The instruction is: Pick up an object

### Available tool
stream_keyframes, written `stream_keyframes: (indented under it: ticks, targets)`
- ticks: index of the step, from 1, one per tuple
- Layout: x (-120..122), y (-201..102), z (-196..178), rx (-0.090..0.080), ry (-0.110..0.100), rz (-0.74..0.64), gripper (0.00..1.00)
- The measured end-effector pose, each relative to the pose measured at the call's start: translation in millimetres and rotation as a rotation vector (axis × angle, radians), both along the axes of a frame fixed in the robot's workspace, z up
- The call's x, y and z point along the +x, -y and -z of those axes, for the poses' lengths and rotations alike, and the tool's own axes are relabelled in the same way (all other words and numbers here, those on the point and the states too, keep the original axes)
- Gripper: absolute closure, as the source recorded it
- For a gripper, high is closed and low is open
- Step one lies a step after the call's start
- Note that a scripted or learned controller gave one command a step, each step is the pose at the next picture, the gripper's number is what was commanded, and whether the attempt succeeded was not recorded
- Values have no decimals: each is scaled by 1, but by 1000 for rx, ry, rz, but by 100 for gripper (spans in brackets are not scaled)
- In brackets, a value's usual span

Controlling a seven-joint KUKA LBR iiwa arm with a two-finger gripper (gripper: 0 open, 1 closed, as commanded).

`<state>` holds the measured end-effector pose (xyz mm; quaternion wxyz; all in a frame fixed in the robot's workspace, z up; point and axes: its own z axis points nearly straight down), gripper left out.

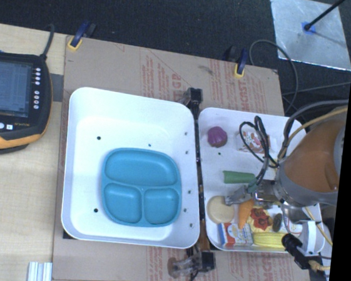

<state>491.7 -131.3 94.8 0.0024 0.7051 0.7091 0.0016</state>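
The gripper [248, 196] is hovering over the right bin's [204, 171] toy carrot [243, 212]: light, stiff, slick, best pinched mid-body; finger spread, I cannot tell.

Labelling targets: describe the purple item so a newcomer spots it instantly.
Find the right-hand white bin, the cluttered one beside the bin holding the blue divided plate. Near its far left corner lies a small round purple object, alone on bare bin floor, the bin's lone purple thing.

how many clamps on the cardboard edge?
2 visible: a yellow-tipped clamp at the cardboard's far left corner, another clamp on the far edge, right of centre. The arm may hide more.
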Motion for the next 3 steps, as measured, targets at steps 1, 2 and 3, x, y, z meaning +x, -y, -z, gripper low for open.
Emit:
stream_keyframes:
  ticks: [1,2,3]
  targets:
    - [0,2,-10,-3,-1,-4,100]
    - [91,-61,-97,2,-8,1,100]
    - [59,-117,-104,1,-10,-1,100]
